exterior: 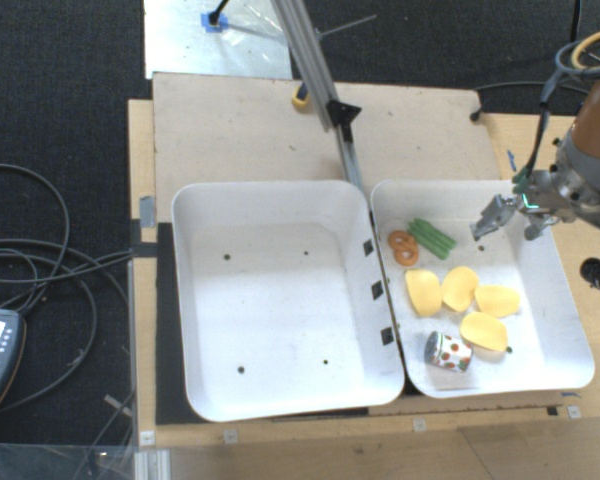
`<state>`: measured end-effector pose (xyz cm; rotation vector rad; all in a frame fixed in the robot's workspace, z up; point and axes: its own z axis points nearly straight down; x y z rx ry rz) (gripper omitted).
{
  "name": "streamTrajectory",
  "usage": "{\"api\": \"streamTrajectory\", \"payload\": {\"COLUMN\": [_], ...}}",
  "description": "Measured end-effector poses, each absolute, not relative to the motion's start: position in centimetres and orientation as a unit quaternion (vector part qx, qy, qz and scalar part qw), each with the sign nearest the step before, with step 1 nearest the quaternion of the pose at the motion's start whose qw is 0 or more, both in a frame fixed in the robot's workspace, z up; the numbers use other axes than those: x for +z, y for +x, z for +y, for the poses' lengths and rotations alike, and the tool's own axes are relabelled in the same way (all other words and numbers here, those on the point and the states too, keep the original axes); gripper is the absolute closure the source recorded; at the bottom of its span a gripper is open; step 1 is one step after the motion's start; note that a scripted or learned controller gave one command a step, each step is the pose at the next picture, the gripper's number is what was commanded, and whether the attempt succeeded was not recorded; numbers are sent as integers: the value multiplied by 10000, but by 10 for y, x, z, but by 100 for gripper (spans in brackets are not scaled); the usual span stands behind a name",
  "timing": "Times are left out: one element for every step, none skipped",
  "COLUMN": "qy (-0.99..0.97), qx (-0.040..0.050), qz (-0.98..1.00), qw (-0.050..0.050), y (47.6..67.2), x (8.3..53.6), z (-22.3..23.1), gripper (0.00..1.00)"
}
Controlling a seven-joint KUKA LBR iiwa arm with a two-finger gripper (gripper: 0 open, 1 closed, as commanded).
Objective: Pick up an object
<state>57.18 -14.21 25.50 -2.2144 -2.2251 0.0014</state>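
Here, the nearest candidate for picking is a green bean-like piece point(432, 238), a short bundle lying flat on the floor of the right bin point(570, 298). Its long axis runs on a slant, from upper left to lower right in the view. Just to its left sit two small orange slices point(403, 247), close to the divide between the bins. Below these lie four pale yellow chip-shaped pieces point(465, 303) in a loose cluster, and under them a small patterned cup point(448, 351) on its side.

The gripper point(510, 223) hangs over the upper right part of the same bin, to the right of the green piece and slightly above it in the view, clearly apart from it. Its two fingers look spread, with nothing between them. Judging from this, reaching the green piece means travelling leftward, and closing across its slanted length would need matching wrist rotation. The left bin point(210, 268) lies further off.
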Motion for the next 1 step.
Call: {"api": "streamTrajectory", "payload": {"qy": [-7057], "qx": [-6], "qz": [-7085], "qw": [-3], "y": [572], "x": [257], "z": [-142], "gripper": [0]}}
